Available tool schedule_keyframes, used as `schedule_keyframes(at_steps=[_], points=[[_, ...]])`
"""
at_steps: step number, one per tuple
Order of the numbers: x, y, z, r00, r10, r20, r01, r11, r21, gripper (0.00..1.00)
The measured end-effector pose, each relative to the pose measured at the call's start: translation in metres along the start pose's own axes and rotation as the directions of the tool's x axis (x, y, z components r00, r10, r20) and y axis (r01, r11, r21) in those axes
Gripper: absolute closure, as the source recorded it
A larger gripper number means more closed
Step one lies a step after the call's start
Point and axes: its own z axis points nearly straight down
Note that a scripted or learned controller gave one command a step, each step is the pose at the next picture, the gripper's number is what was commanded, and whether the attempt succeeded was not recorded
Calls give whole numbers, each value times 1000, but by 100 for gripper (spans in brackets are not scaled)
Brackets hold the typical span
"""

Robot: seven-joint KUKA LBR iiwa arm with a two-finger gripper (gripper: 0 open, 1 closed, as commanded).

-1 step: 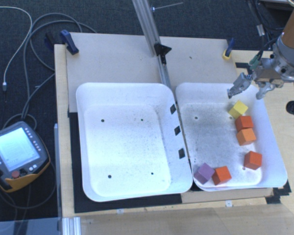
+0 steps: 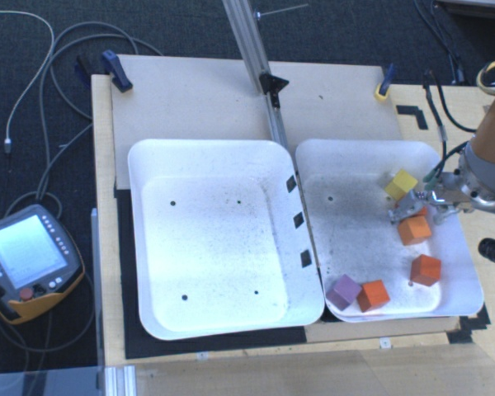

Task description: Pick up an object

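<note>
White plastic, two shallow bins side by side on a pale board bench: the left bin (image 2: pixel 206 238) speckled with dark dust, the right bin (image 2: pixel 346 221) holding five small blocks. Yellow cube (image 2: pixel 401 184) lies toward the far right part of that bin. Light orange cube (image 2: pixel 414 230) sits just nearer than it. Red-orange cube (image 2: pixel 426 270) rests nearer still, by the right wall. Purple cube (image 2: pixel 344 291) and a second red-orange cube (image 2: pixel 373 295) sit touching at the near edge.

Grey arm enters from the right; its two-finger gripper (image 2: pixel 410 210) hangs low over the right bin, between the yellow cube and the light orange cube, right at the orange one's top edge. Fingers blur into the blocks; cannot tell whether they stand apart or closed, nor whether anything is clamped.

Teach pendant (image 2: pixel 25 258) with lit screen lies on the dark floor, left of the bench.
</note>
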Motion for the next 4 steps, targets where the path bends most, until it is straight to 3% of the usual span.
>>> schedule_keyframes(at_steps=[1,2,3,4], points=[[-19,52,48,1000,-6,10,6,1000,-31,0],[-1,104,55,1000,-9,15,9,999,-35,0],[0,95,55,1000,-6,4,6,1000,-5,100],[1,97,55,1000,-6,5,6,1000,-10,0]])
